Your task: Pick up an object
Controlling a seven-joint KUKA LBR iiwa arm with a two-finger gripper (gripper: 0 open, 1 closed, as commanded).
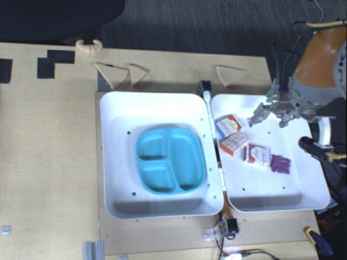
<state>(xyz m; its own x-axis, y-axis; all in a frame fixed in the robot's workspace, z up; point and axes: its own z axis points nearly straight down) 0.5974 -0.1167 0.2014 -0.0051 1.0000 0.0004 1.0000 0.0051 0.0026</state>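
At the upper right of the frame, the gripper hangs spread wide and empty above the right bin, likely poised to descend. Its candidate objects cluster at that bin's left-centre: three small cartons and purple grapes.

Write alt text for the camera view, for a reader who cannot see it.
A grey robot arm with an orange band reaches in from the right, its gripper open above the right white bin, holding nothing. That bin holds three small cartons and a purple grape cluster. The left white bin holds a blue divided tray.
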